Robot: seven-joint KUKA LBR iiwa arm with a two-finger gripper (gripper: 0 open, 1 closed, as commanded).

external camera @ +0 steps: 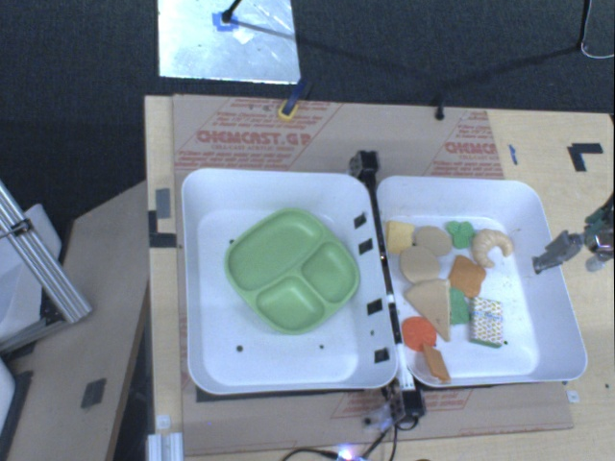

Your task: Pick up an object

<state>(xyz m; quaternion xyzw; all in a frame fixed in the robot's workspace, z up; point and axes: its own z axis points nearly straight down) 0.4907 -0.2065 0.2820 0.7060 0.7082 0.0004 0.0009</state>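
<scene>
The right bin (548, 344) holds several toy food pieces in its left half: a yellow piece (400, 233), a croissant (492, 244), an orange slice (468, 277), a tan wedge (432, 303), a patterned block (487, 322) and a red-orange round piece (418, 332). My gripper (557, 253) comes in at the far right, over the bin's right rim, to the right of the croissant and apart from every piece. Most of it is cut off by the frame edge.
The left bin (207, 353) holds a green divided plate (292, 270). A black divider with clips (381, 267) runs between the two bins. Cardboard (250, 137) lies under both, and a shiny metal sheet (228, 25) sits behind the bench.
</scene>
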